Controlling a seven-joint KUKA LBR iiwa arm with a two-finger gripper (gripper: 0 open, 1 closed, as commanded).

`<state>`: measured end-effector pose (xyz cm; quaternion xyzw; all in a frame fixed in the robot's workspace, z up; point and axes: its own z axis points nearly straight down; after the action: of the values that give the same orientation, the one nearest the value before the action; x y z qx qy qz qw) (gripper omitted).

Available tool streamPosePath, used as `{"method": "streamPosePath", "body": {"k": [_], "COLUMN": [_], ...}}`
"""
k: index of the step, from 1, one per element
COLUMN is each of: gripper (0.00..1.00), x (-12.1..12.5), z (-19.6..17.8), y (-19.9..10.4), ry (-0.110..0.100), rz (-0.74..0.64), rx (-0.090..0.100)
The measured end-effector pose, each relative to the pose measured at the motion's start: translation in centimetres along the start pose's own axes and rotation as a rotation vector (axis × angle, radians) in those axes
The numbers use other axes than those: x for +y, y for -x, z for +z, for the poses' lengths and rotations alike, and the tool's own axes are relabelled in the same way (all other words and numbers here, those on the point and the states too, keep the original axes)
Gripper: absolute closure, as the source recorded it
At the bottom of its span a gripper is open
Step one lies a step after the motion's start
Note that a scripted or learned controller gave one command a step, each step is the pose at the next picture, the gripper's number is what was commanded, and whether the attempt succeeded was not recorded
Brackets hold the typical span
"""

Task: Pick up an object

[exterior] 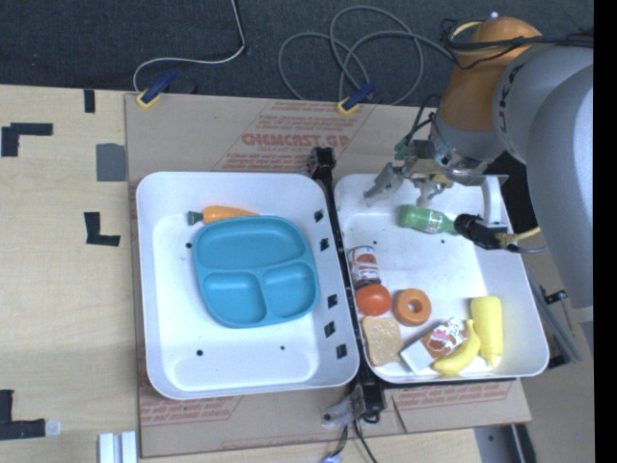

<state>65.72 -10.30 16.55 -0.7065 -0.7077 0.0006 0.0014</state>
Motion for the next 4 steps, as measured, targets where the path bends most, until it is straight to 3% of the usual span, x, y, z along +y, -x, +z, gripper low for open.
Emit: {"method": "streamPosePath", "body": {"k": [1, 2, 3, 4], "gripper": [0.00, 0.00, 0.00, 0.00], "x": [0.9, -4.8, -13.5, -5.6], "z": [7.0, 7.8, 7.8, 7.9], "y": [3.8, 2.4, 7.4, 3.8], "ry": [0.003, 0.002, 0.005, 0.010], "rz": [0.000, 0.002, 0.004, -0.001], "rx": [-0.003, -0.001, -0.005, -0.003]}}
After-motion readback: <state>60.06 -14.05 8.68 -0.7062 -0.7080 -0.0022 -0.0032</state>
